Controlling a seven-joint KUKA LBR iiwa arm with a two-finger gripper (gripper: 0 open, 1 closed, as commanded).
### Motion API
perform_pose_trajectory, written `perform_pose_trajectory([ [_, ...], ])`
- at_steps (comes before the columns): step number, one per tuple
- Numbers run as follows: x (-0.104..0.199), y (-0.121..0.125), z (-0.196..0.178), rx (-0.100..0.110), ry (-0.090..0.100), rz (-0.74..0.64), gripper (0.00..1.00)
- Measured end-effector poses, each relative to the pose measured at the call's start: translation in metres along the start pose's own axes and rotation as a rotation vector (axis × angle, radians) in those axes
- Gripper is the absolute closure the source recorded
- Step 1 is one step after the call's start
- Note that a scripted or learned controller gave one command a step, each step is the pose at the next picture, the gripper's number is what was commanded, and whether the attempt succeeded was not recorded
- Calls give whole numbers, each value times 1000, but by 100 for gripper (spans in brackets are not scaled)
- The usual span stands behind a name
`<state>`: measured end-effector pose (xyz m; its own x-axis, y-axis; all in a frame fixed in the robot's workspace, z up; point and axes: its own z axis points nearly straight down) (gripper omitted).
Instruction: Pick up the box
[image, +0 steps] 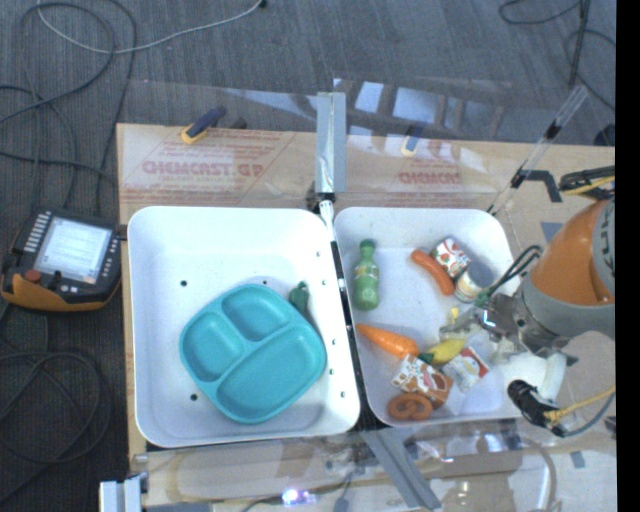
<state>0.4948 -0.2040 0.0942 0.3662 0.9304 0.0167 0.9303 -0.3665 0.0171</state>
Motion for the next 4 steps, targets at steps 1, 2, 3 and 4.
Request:
perform_pose_trajectory([
  [1, -5, -7, -83, 20, -17, -119, 0],
  [2, 1, -7, 5, 15, -4, -84, 0],
  [3, 0, -5, -5, 8, -10, -83, 100],
  [4, 6, 40, -89, 19, -22, -21, 100],
])
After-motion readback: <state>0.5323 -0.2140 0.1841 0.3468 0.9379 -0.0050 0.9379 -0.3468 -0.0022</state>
